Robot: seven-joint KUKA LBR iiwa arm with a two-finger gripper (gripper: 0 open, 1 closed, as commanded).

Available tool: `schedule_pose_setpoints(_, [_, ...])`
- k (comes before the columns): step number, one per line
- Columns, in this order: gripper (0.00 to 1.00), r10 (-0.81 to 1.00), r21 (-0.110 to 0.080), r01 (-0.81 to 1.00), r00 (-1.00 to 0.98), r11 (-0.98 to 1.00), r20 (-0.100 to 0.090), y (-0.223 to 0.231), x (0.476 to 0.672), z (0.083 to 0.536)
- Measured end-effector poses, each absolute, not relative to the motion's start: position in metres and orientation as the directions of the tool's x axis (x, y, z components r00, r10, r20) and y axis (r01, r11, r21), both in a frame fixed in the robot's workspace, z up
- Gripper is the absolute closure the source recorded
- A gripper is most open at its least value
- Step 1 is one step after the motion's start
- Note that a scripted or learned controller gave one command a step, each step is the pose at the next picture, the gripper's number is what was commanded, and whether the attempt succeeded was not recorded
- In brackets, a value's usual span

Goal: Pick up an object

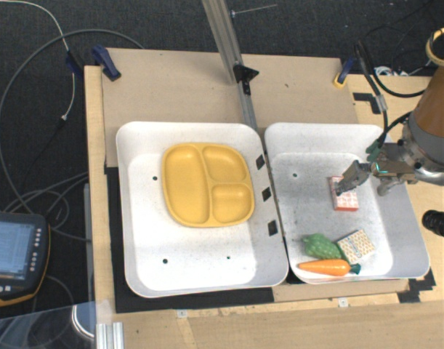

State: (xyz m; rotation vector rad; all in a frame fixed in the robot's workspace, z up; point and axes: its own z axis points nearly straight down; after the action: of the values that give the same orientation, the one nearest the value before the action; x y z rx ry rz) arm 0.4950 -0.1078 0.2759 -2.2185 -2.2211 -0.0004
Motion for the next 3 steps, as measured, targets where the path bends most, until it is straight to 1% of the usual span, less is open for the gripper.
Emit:
schedule_pose_setpoints(1, [0.0, 1.0, -0.001, 1.0, -0.001, 0.001, 0.001, -0.108, 0.495, 0.276])
schedule_pose_setpoints(2, [0.0, 1.0, 0.001, 1.0, 0.0, 0.0, 0.001, -0.112, 0.49, 0.233])
schedule_pose_setpoints(3, [0.0, 1.0, -0.007, 1.0, 0.0, 0.0, 0.003, -0.113, 0.488, 0.191])
